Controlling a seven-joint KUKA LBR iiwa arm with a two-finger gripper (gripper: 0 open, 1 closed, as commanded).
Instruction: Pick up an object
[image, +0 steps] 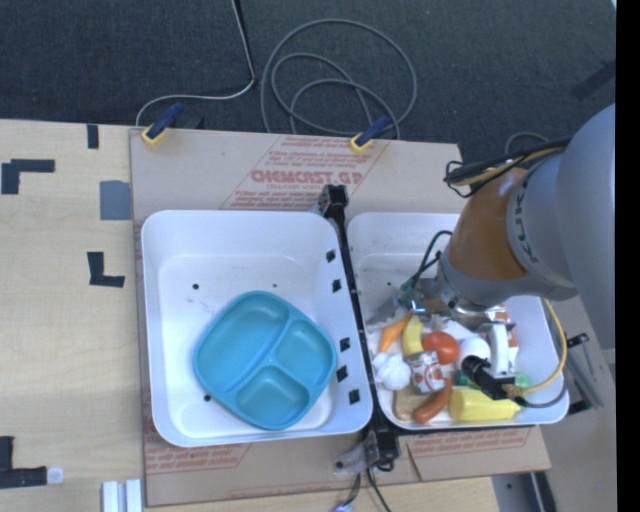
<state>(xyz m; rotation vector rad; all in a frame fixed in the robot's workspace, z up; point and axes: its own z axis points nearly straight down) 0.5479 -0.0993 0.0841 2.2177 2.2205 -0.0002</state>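
Grey and orange, the arm (520, 230) reaches over the right bin (385, 235), and its gripper (480, 335) sits low among the toys piled along that bin's near edge. You cannot tell from this slant what the gripper is doing with its grasp; the wrist and cabling hide the working end, and nothing can be seen caught there. So count the pick as not yet made: the reach down is done, while the grasp and the lift are left.

Your candidates all lie in the near half of the right bin. An orange carrot-like piece (393, 333) lies toward the divider, a yellow piece (412, 336) just beside it, a red round piece (442, 348) close under the wrist, a white ball (392, 374) near the divider, a small can with a red label (431, 375), a sausage-shaped piece (431, 405) and a yellow corn-like piece (484, 405) against the near wall. They touch and overlap, so a clean grip on one looks awkward.

The left bin (160, 250) holds a blue divided plate (265, 358) toward its near edge. Both bins rest on a cardboard sheet (300, 175) clamped at its far edge, laid over a pale wooden bench (60, 330) with dark tape marks. Beyond lies dark carpet (100, 50) with a looped cable (340, 75).
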